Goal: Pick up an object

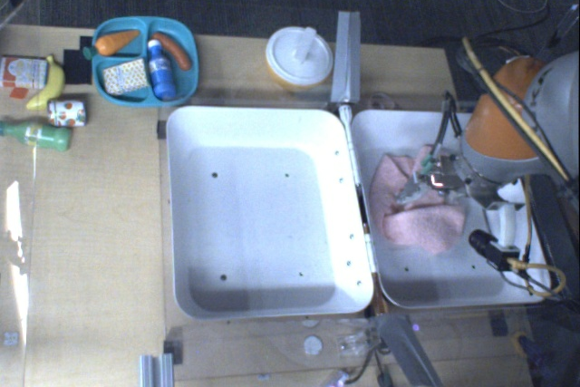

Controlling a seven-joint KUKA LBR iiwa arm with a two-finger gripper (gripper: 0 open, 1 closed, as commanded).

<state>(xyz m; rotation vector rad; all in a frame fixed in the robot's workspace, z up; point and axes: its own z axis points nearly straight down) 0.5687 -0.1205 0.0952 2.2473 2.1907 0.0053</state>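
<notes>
A wooden worktop (91,222) seen from above at a slant. At its far left edge lie a small carton (22,72), a toy banana (47,84), a small printed can (67,112) on its side and a green bottle (38,135), close together. Just right of them sits a blue divided tray (186,45) holding toy food — a carrot (119,41), a sausage (171,52), a blue bottle (161,70) and a patterned square (125,78). Further right, behind the bins, stands a white lidded cup (300,56).

Two shallow white bins sit side by side. The left bin (263,213) is the larger in view. The right bin (426,285) holds a crumpled pink cloth (415,213), lying near its middle.

The grey arm (544,104) with its orange band (498,127) reaches in from the right. Its jaws (435,178) are low over the cloth's upper right part, at or just above the fabric — whether they are spread or pressed together cannot be made out, nor whether any cloth lies between them.
</notes>
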